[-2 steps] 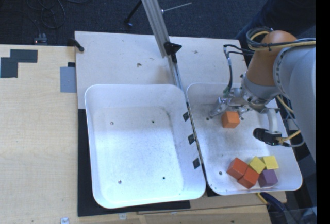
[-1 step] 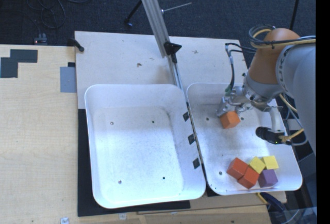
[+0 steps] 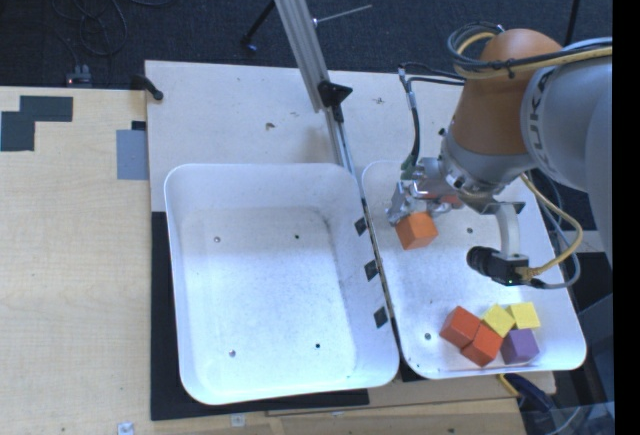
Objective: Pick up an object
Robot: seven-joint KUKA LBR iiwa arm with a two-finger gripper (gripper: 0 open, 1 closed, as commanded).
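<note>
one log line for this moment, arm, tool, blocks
arm: over right bin | tool: at orange block, grasp unclear | other blocks: clustered in bin's near corner

Arm (image 3: 570, 123) clad in grey shells; orange band (image 3: 497, 98) seen above wrist; black and yellow cables looped alongside.
</note>
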